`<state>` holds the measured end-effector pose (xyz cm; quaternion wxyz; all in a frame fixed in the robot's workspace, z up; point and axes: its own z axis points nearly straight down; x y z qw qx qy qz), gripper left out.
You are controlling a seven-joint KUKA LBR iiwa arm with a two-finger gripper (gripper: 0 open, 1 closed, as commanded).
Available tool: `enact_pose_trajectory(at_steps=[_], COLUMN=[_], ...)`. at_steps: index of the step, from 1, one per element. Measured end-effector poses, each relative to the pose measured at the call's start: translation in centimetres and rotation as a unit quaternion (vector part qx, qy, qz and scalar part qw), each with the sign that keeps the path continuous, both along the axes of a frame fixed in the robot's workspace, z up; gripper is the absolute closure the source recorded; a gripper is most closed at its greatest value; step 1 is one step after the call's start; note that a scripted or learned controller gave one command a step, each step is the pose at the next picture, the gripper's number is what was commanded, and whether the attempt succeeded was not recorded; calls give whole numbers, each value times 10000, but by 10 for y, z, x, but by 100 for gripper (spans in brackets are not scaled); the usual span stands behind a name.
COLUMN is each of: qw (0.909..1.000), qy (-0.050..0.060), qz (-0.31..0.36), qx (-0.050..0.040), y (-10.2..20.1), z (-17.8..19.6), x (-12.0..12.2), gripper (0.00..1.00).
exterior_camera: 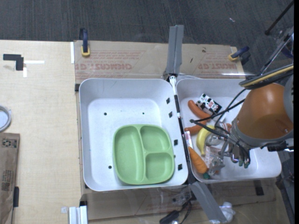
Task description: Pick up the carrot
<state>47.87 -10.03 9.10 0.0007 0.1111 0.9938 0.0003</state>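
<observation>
Overall, two white bins sit side by side on the bench: the left bin and the right bin. The arm, with its orange band, reaches in from the right and hangs over the right bin. A green divided plate, with three compartments, lies in the near part of the left bin. The gripper is low over the near middle of the right bin; whether it is released or clenched cannot be told, as cables and clutter obscure it. The carrot lies near the right bin's left wall, toward the near edge, just left of the gripper. A yellow banana lies just beyond the carrot. A red sausage lies farther back, beside a small black-and-white toy.
</observation>
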Motion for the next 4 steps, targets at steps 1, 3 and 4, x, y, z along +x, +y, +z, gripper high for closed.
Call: enact_pose_trajectory(at_steps=[1, 3, 4], qw=[10000, 9952, 9969], qy=[-4, 6, 0], qz=[-21, 977, 784], qx=[9, 1, -1], y=[0, 115, 154], z=[8, 99, 158], x=[1, 4, 1], gripper=[100, 100, 100])
